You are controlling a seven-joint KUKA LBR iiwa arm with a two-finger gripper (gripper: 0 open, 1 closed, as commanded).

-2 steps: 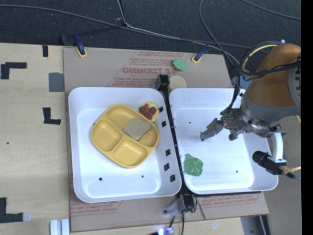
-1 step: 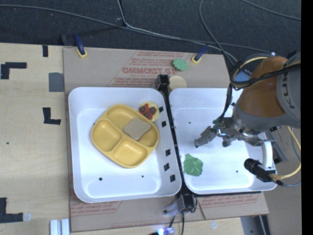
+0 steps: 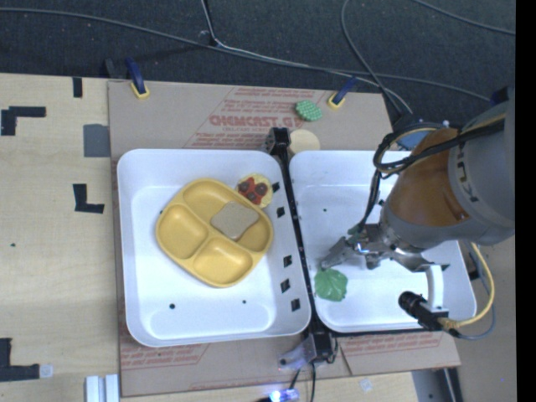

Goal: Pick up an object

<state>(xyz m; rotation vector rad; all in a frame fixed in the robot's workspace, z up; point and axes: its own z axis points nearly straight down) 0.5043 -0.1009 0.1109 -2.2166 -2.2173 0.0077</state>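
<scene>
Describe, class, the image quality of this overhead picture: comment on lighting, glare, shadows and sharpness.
Camera view: even, soft lighting; the two white bins look bright without harsh glare; faint shadows under the yellow tray and beside the green object; the arm looks slightly soft, and detail overall is coarse.

We see two bins side by side on the counter (image 3: 50,249). In the left bin (image 3: 142,308) lies a divided tray (image 3: 188,233), with a flat slab (image 3: 234,219) in its upper right compartment and a small round piece (image 3: 255,188) just behind its far corner. In the right bin (image 3: 368,312), a leafy piece (image 3: 331,285) sits near the left wall, with the arm (image 3: 435,195) over that bin's right half. Behind the bins, a small piece (image 3: 308,110) rests on the board (image 3: 193,115).
</scene>
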